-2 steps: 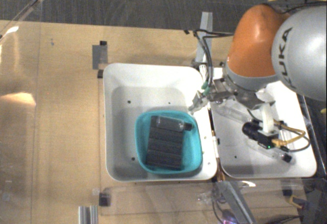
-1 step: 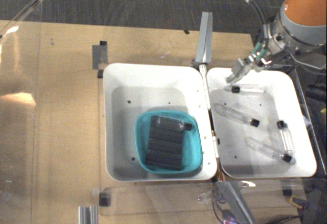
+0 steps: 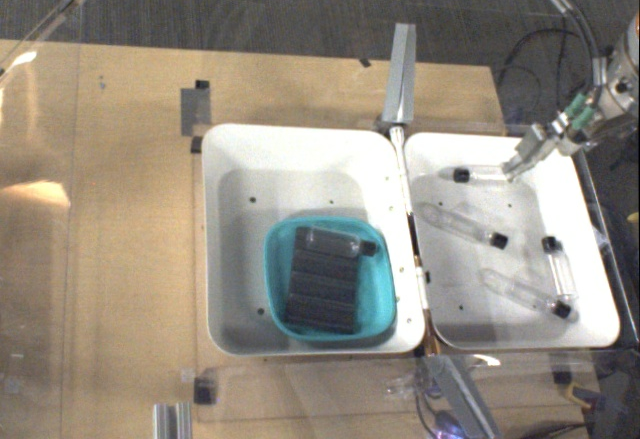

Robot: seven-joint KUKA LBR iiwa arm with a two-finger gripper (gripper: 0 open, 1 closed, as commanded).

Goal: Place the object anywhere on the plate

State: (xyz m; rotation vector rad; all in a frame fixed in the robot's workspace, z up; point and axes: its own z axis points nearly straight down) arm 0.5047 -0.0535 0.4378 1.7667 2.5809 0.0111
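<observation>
1. While the pincer (image 3: 522, 163), its state unclear, hovers over the right bin (image 3: 600, 327), four clear tubes (image 3: 465, 224) lie there.
2. Left bin (image 3: 225, 317): teal plate (image 3: 277, 257) bearing a dark block (image 3: 322, 289) and another tube (image 3: 335, 243).

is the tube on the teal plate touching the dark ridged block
Touching. The camera view shows the clear tube lying across the block's top end on the teal plate.

Left bin (image 3: 232, 227): bare floor at upper left; teal plate (image 3: 278, 272) (grey block (image 3: 322, 287) aboard) crowds lower right.
</observation>
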